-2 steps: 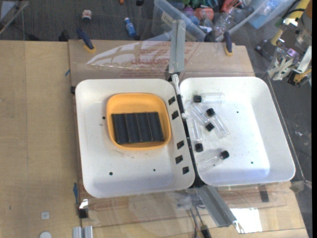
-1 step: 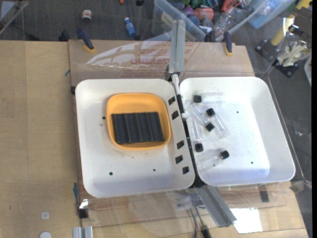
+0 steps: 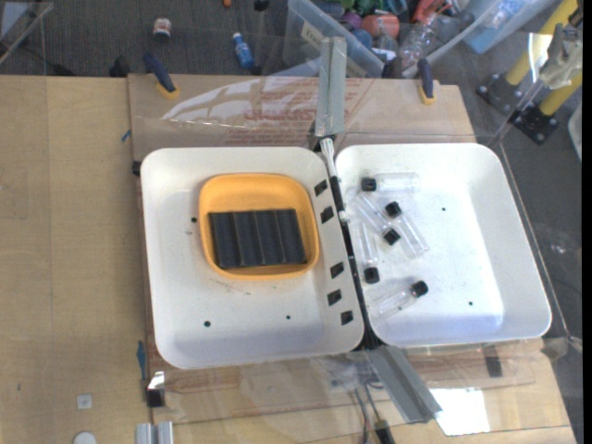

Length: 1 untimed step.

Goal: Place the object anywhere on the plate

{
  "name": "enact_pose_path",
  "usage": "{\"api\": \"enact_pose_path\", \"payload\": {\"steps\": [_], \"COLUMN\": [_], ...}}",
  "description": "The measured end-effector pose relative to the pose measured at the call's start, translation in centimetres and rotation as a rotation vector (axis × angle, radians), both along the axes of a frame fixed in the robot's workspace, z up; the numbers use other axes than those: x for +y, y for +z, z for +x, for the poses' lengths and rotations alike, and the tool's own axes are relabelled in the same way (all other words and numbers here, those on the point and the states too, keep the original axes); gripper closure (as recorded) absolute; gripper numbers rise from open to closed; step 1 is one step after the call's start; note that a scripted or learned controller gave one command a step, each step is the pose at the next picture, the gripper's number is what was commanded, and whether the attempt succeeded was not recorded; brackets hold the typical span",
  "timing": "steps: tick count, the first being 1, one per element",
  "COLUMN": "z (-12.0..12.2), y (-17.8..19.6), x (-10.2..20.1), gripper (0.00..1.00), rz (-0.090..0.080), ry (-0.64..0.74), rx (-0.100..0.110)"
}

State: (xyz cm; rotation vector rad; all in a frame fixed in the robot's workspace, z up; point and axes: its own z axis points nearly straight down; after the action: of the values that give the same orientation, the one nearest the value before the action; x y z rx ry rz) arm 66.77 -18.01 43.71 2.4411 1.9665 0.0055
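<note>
You have two white bins: the left bin [image 3: 176, 331] holds one orange plate [image 3: 259, 191] carrying one black ridged block [image 3: 257, 239]. Right of the plate, the right bin [image 3: 481, 248] holds about five clear black-capped vials [image 3: 393, 239], overlapping and hard to separate.

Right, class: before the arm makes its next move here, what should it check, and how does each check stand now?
1. Plate sits in the left bin: ok.
2. Plate free for placing: not ok, a dark ridged block covers its middle.
3. Vials lie in the right bin: ok.
4. Vials apart enough for a single pick: cannot tell, they are clear and clustered.
5. Divider between bins unobstructed: ok.
</note>
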Motion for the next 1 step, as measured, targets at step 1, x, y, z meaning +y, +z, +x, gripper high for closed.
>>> {"api": "enact_pose_path", "payload": {"steps": [1], "z": [-0.07], "y": [0.0], "x": [-3.53], "gripper": [1.0], "rz": [-0.003], "ry": [0.379], "rx": [0.0]}}
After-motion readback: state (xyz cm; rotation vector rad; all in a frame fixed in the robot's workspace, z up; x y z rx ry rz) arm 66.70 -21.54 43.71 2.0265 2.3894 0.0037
